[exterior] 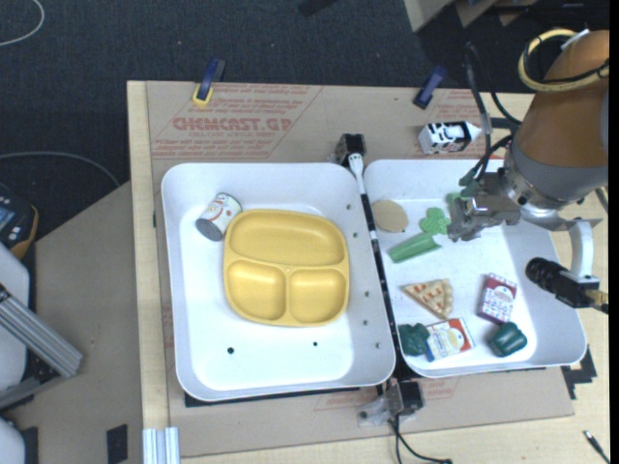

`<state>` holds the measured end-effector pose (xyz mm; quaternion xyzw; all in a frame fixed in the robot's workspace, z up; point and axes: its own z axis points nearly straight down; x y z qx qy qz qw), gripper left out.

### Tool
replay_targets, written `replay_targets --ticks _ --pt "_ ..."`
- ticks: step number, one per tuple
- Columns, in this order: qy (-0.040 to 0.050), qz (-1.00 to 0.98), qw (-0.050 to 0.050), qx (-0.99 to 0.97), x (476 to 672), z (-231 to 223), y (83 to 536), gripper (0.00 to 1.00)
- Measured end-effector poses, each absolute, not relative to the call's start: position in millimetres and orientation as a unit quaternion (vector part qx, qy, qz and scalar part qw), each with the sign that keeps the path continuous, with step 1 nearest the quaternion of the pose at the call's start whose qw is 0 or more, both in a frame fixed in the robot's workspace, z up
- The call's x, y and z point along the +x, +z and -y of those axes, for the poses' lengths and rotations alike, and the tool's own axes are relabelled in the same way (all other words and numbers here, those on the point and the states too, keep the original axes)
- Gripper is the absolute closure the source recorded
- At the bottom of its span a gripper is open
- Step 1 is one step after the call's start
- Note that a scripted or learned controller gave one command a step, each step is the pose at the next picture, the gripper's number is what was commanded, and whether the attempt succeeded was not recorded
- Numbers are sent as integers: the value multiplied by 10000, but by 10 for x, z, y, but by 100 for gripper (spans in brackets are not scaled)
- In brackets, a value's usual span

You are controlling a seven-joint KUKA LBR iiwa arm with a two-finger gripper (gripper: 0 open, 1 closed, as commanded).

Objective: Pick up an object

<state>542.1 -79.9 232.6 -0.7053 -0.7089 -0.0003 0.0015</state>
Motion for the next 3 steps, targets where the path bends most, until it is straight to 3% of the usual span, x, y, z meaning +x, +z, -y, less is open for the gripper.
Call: replay_targets --ticks 2,3 --pt "4 7094 29 -7048 5076 -322 2314 100" --pt "4 7093 20 -7050 5048 -784 2283 100"
